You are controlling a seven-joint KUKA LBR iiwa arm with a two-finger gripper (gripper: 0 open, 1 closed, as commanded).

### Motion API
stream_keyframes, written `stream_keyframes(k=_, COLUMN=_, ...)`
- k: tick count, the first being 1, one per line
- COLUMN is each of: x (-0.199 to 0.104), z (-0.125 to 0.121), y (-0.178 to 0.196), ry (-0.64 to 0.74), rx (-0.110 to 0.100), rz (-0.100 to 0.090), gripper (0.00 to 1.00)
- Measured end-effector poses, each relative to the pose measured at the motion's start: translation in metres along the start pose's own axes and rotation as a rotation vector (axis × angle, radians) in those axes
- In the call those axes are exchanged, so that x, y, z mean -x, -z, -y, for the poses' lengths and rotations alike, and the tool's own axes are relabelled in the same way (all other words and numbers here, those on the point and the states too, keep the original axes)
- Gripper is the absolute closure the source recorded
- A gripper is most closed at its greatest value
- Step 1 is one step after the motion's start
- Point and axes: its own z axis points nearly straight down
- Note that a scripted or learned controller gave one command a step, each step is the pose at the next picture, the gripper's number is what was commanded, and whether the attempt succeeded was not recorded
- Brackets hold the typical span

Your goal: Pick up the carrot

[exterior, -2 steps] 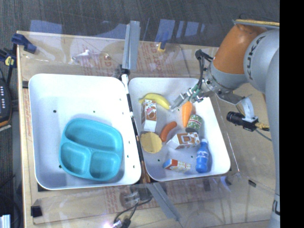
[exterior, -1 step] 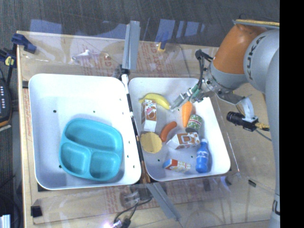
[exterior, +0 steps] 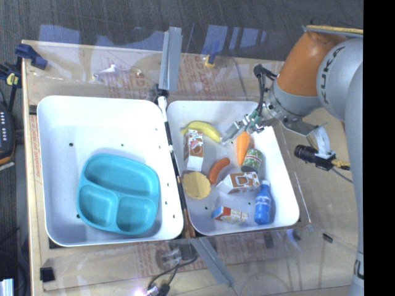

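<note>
While the arm reached in from the right of the camera view, its gripper hung over the upper part of the right bin, its fingers spread apart with nothing between them. The fingertips stood just above the top end of the carrot, close to it, though whether they touched it could not be told. The carrot lay in the right bin, roughly upright in the picture, its narrow end pointing down toward a small green can just beside it. To the carrot's left lay a banana, and below the banana stood a small red-and-white carton. A sausage lay tilted near the middle of the bin, with a round yellow thing just below and left of it. A second carton lay beside the sausage on the right, a blue bottle lay below that, and a third carton rested near the bin's lower wall. In the left bin sat a teal divided tray, toward the lower part of the bin.
</note>
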Motion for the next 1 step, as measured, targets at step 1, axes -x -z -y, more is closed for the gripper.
stream_keyframes(k=1, x=0.0000, z=0.0000, y=0.0000, ry=0.000, rx=0.000, rz=0.000, gripper=0.00)
